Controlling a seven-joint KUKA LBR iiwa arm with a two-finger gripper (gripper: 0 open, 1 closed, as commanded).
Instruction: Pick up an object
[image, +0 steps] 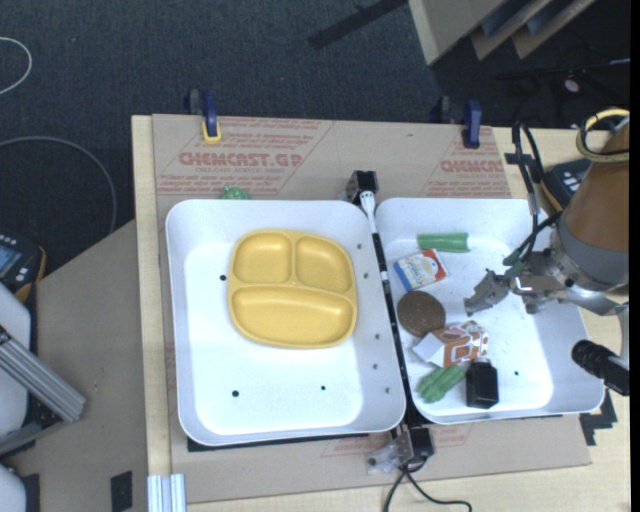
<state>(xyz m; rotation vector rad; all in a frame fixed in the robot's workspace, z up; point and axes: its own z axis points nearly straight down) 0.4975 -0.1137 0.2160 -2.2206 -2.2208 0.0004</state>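
My gripper (486, 290) hangs over the middle of the right bin (520, 215), reaching in from the right, with the grey arm and its orange band (605, 205) behind it. Its fingers stand open and point left with nothing between them. Left of it lie a brown disc (421, 312) and a small blue and orange carton (420, 269). Just below the fingers is a white and orange packet (456, 345). A green cylinder (443, 241) lies at the back of the bin. At the front are a green pod-shaped thing (441, 381) and a black box (481, 384).
The left bin (200, 330) holds a yellow divided plate (293, 288). A black clip (363, 185) sits where the bins meet at the back. Two blue clamps (209, 108) hold the cardboard base. Cables run by the arm at the right.
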